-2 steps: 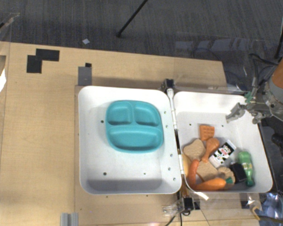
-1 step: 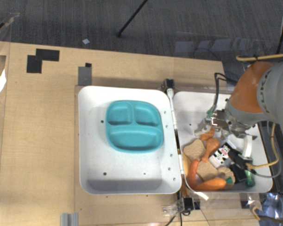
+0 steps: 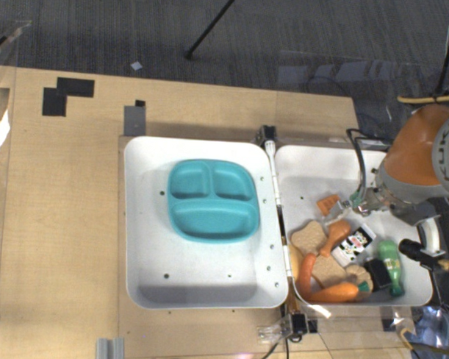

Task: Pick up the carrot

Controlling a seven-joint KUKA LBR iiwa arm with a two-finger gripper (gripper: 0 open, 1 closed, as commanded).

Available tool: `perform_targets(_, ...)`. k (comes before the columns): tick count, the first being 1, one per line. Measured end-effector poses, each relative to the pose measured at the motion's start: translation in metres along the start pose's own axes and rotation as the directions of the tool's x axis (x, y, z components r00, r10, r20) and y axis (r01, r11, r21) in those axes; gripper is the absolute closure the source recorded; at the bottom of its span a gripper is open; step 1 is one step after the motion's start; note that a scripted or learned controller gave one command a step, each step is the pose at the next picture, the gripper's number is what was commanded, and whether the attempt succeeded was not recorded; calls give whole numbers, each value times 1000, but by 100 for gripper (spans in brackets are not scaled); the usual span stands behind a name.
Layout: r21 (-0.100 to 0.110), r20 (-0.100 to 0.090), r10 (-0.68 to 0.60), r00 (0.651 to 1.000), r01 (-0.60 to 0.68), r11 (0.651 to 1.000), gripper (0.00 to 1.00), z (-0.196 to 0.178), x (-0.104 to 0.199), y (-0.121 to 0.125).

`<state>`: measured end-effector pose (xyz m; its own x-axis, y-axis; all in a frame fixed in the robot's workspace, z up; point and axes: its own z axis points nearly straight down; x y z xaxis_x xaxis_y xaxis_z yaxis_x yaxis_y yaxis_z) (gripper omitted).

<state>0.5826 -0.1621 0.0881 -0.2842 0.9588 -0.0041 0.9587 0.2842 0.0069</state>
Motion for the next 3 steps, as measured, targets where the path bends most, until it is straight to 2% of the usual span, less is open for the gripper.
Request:
perform_targets(1, -12, 1, 137, 991, -137, 991, 0, -144, 69, -14)
perform_targets(2, 10, -4, 242, 970, -242, 970, 0, -52, 80, -53)
perform_targets(3, -13, 2, 351, 936, -351, 936, 0, -300, 69, -19)
